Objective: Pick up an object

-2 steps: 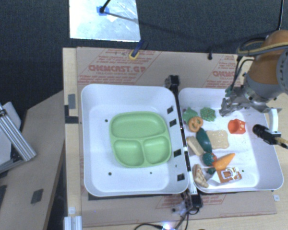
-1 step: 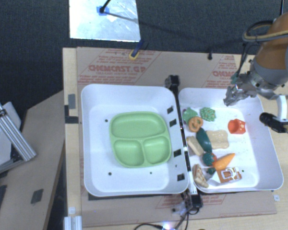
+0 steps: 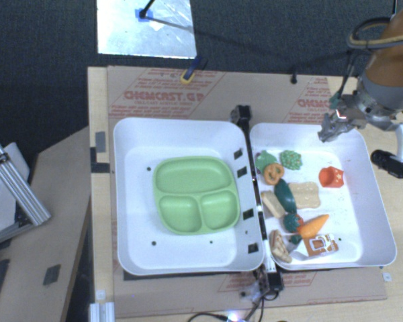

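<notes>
The right white bin (image 3: 373, 210) holds several toy foods: a green broccoli piece (image 3: 291, 159), a leafy green piece (image 3: 264, 159), an orange pretzel ring (image 3: 274, 173), a red pepper (image 3: 331, 177), a dark teal piece (image 3: 285, 196), a beige bread slice (image 3: 306, 193), a carrot (image 3: 313, 225) and a small packet (image 3: 320, 245). My gripper (image 3: 330, 131) hangs over the bin's far right rim, above and right of the broccoli, with nothing visibly between its fingers.
The left white bin (image 3: 138, 153) carries a green sectioned tray (image 3: 195, 194). A black divider (image 3: 250, 180) with clips runs between the bins. A shiny square plate (image 3: 146, 17) lies beyond the bench. Metal framing (image 3: 10, 180) stands at left.
</notes>
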